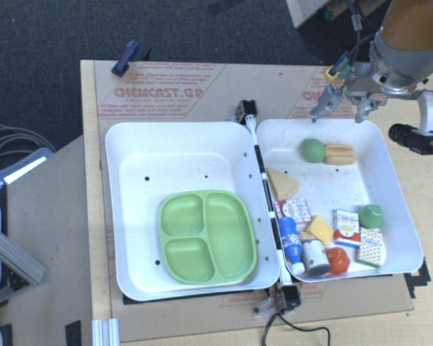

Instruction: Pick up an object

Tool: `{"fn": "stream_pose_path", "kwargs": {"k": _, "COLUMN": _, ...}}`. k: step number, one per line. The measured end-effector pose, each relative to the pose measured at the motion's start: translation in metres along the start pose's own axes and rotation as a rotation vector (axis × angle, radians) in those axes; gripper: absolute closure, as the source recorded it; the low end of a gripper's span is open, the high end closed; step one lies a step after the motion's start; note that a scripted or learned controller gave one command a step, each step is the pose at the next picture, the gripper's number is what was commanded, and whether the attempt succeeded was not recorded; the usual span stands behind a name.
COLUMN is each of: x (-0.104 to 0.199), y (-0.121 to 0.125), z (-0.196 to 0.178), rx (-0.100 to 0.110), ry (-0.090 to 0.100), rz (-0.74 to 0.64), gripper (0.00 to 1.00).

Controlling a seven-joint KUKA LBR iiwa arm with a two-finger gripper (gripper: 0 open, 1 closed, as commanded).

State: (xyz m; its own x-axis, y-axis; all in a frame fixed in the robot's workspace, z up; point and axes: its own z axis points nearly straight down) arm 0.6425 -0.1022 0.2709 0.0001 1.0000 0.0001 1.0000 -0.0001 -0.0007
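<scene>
The grey two-finger gripper (343, 111) is hovering over the far edge of the right-hand shallow white bin (395, 175), near its far-left corner, with its 2 fingers spread apart and nothing showing between them. By my judgement this is the approach step: the arm is reaching in and the pick is not yet made.

The candidates are all sitting in that right bin. Toward its far edge, a round green ball-shaped toy (312, 150) is lying touching a tan bread-roll-shaped toy (339, 153); these 2 are the nearest things to the open fingers. Along the left wall a pale wedge of toy cheese or sandwich (284, 184) is resting, and the near half is crowded with a blue-and-white tube (289, 238), a yellow block (320, 229), a small red-and-white carton (346, 228), a red tomato-like piece (338, 261) and a small green rounded piece (371, 215) by the right wall. The left-hand shallow white bin (130, 164) is carrying a light green 3-compartment plastic tray (206, 236) toward its near edge.

The next move is likely calling for a descent onto 1 item (the green ball looks the closest choice), with the fingers straddling it without nudging the roll that is touching it, since a round thing may slip sideways as they close
</scene>
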Motion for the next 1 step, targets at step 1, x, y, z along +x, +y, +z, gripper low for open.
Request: {"fn": "stream_pose_path", "kwargs": {"k": 1, "x": 0.008, "y": -0.0047, "z": 0.0914, "rx": 0.001, "ry": 0.0, "rz": 0.0, "gripper": 0.0}}
